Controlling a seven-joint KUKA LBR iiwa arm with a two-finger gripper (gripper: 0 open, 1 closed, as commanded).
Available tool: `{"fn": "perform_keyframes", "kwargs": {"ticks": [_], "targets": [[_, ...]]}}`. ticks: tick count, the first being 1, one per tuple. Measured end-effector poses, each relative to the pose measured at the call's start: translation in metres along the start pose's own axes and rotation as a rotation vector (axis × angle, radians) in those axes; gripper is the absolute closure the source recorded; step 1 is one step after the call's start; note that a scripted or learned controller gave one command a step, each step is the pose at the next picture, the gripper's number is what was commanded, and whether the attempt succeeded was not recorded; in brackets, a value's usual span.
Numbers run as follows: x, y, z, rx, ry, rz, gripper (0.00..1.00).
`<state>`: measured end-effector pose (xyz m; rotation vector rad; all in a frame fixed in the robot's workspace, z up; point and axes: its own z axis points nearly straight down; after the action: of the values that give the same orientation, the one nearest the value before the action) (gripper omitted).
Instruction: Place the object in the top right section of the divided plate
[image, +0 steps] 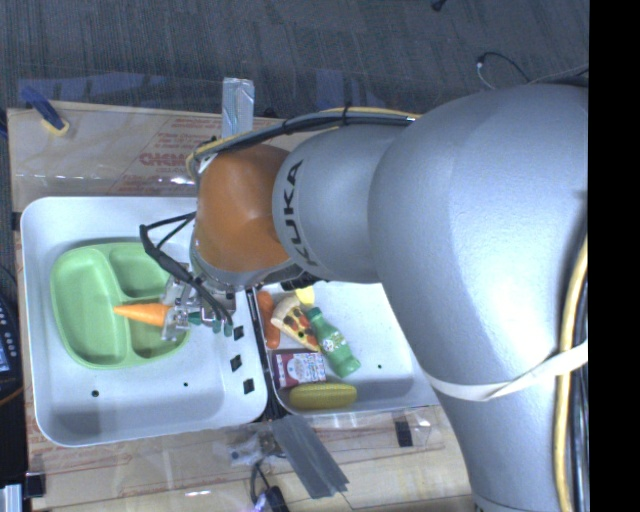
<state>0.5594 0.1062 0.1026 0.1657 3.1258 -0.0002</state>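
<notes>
A: Where's the orange toy carrot (142, 313)?
B: Lying across the ridge of the green divided plastic plate (85, 315) in the left shallow white bin (120, 405), thick end at the two-finger gripper (183, 318)
A: Pinched between the fingers?
B: Can't tell, fingers too cluttered to read. Touching or just beside the tip
A: Right bin?
B: Green bottle (333, 343), pickle (321, 397), pizza slice (293, 321)

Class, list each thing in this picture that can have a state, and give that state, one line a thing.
Carrot: lying across the plate's divider, by the gripper.
Plate: flat in the left bin.
Green bottle: lying on its side in the right bin.
Pickle: lying flat at that bin's near edge.
Gripper: low over the plate.
</notes>
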Motion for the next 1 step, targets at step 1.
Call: {"fn": "perform_keyframes", "kwargs": {"ticks": [1], "targets": [[-0.0583,0.0285,0.0023,0.029,0.057,-0.211,1.0]]}}
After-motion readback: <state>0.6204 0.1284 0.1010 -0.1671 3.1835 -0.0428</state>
